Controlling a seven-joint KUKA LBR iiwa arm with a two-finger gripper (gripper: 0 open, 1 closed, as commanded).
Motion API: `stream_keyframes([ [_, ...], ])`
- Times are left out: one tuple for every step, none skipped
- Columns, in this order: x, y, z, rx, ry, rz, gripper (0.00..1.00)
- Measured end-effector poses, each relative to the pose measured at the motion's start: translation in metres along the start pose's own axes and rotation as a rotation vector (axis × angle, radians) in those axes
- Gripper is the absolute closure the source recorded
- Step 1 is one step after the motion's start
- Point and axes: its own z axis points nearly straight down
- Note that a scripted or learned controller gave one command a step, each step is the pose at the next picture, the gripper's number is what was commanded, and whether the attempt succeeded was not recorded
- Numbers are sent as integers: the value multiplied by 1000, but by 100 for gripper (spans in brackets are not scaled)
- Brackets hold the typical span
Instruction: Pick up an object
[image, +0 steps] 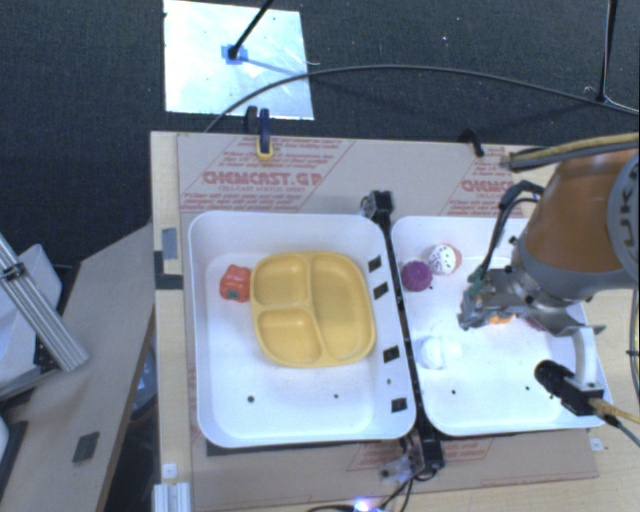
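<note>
White, small and round, a ball (433, 352) lies near the front of the right bin (500, 415), at its 8 o'clock. At that bin's 11 o'clock a purple ball (416, 274) sits just beside a white ball with coloured spots (444, 259). From 3 o'clock the grey and orange arm (580, 230) reaches in, and its gripper (478, 312) hangs low over the bin's middle, near a small orange thing (498, 319) partly hidden beneath it. Nothing shows plainly between its tips, and their spread cannot be judged. Over in the left bin (230, 400) a yellow divided plate (310, 307) lies at centre, with an orange-red block (235, 283) just beside it at 9 o'clock.
</note>
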Motion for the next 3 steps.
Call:
stream_keyframes([
  [55, 1, -12, 0, 1, -2, 100],
  [103, 2, -1, 3, 1, -1, 100],
  [156, 7, -8, 1, 2, -1, 100],
])
